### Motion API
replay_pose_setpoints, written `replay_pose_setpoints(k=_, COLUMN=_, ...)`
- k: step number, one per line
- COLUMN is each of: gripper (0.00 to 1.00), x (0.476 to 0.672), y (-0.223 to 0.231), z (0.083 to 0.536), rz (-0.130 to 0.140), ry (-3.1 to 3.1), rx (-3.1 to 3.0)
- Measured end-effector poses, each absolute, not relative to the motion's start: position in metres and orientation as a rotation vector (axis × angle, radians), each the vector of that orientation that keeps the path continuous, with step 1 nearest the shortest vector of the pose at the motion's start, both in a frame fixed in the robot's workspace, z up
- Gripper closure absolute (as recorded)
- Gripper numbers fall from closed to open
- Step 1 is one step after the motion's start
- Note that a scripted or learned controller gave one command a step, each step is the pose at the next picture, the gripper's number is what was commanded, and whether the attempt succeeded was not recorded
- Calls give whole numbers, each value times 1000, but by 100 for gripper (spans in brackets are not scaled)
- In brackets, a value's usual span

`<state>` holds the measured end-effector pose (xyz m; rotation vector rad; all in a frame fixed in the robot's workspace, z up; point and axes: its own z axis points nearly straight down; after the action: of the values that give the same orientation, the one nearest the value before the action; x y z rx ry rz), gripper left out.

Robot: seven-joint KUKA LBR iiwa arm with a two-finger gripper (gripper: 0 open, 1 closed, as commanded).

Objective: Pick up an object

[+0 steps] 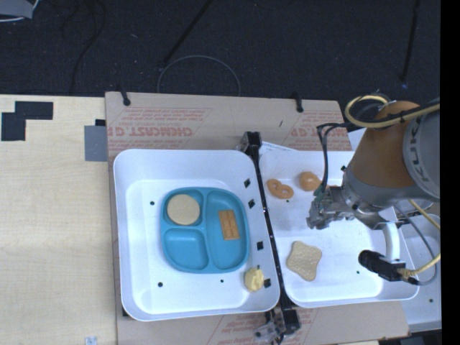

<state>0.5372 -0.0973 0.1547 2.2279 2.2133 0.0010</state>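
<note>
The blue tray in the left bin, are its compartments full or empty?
Partly filled. The blue tray holds a round tan piece in one compartment and a cracker in another; the third compartment looks empty.

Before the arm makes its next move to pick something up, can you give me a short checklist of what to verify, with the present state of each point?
1. Gripper is over the right bin: ok.
2. A thing is held: cannot tell, the view is too small here.
3. Targets lie free in the right bin: ok. The pretzel, the orange piece and the bread slice lie apart from each other.
4. Nearest target is below the gripper: not ok; all three lie off to its side.
5. Left bin items are out of the way: ok. The blue tray and the yellow piece sit beyond the divider.
</note>
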Motion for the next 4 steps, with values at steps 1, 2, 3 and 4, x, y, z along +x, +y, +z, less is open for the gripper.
replay_pose_setpoints(k=1, gripper=100, x=540, y=-96, z=218, rz=4, ry=2221, rx=2218)
replay_pose_setpoints(k=2, gripper=100, x=539, y=-97, z=221, rz=-2, ry=2223, rx=2223)
replay_pose_setpoints(k=3, gripper=100, x=561, y=-39, z=224, rz=1, ry=2229, rx=2217)
replay_pose_setpoints(k=4, gripper=100, x=572, y=15, z=214, rz=-2, ry=2229, rx=2219)
